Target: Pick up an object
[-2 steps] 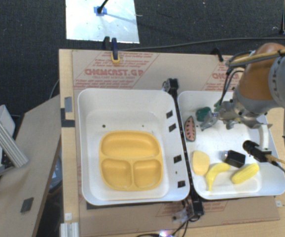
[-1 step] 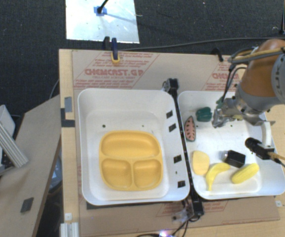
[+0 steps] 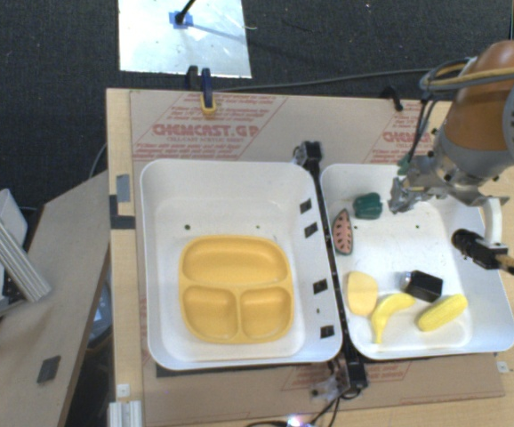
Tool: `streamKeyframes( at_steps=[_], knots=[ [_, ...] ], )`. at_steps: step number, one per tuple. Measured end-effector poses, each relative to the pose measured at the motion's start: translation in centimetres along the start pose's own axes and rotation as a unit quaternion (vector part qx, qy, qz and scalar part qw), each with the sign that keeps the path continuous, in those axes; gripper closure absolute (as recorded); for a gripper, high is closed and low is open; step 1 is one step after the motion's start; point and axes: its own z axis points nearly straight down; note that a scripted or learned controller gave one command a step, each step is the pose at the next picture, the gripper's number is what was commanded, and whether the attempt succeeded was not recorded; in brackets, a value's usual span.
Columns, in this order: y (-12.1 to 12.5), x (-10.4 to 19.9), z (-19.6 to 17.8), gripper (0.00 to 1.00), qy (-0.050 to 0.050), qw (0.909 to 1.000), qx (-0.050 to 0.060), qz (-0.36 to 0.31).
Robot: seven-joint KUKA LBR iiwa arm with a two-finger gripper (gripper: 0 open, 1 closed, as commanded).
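The right bin [image 3: 470, 341] holds several toy foods. A dark green piece [image 3: 367, 205] lies at the back left, with a watermelon slice [image 3: 343, 231] just in front of it by the left wall. Along the front lie a pale yellow piece [image 3: 361, 293], a banana [image 3: 389, 312] and a corn cob [image 3: 441, 312]. A small black block [image 3: 423, 285] sits behind the banana. My gripper [image 3: 400, 196] hangs low over the back of the right bin, just right of the green piece. I see nothing held in it.
A yellow divided plate [image 3: 236, 287] lies in the left bin [image 3: 164, 238]. A dividing wall with black clips [image 3: 317, 238] separates the two bins. The arm [image 3: 488, 105] comes in from the upper right.
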Motion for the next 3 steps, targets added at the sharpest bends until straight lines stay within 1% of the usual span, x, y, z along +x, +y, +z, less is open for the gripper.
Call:
streamKeyframes(
  at_steps=[1, 3],
  knots=[
    [0.2, 0.0, -5.4, 1.00, 0.000, 1.0000, 0.000, 0.000],
    [-4.6, 10.9, -4.5, 1.00, 0.001, 1.0000, 0.003, -0.001]
  ],
)
